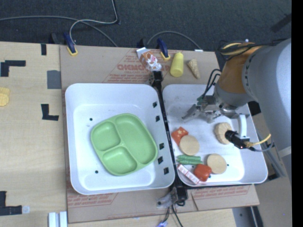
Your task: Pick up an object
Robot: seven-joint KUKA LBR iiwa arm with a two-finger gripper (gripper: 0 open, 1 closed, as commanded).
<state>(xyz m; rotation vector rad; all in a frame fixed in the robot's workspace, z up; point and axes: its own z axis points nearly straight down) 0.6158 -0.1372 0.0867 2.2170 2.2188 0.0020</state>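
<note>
The claw hangs spread wide, gripping nothing, over the right bin, a tan disc at its six o'clock.

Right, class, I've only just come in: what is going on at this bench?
A grey robot arm reaches in from the right over the right bin, its gripper low above the bin's bare upper part. Nothing can be seen between its fingers, so no pick has happened yet. Play food lies below it: round tan pieces, a red piece and a green one. The left bin holds a green divided tray. A yellow bottle lies on the bench behind the bins.
</note>
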